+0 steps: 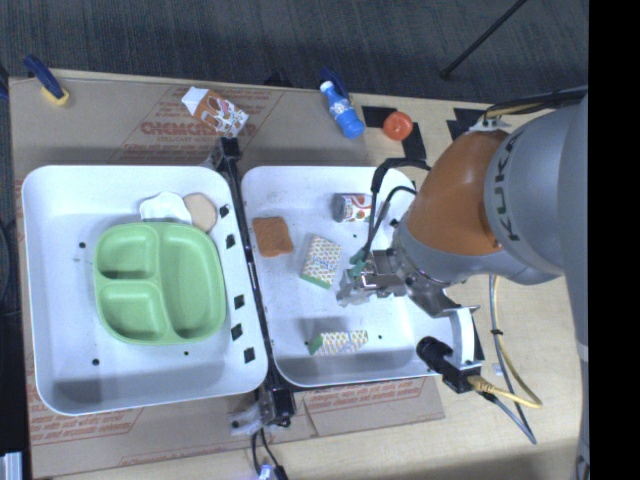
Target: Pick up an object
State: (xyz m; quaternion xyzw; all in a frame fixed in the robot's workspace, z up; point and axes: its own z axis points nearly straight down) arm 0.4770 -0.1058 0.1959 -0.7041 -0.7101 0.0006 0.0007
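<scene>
Arm (500, 198) reaches over the right bin (300, 183), its gripper (352, 286) low near the bin's middle, grip unclear. Green tray (160, 283) fills the left bin (40, 268); patterned box (322, 261) lies just beside the gripper.

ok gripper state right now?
Gripper: cannot be told; it sits low in the right bin beside the patterned packet, nothing seen held.

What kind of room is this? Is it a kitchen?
Probably not a kitchen, more likely a robot lab. A big arm reaches over two white bins, which sit on taped-down cardboard with clamps, and a toy-like green tray lies in one.
</scene>
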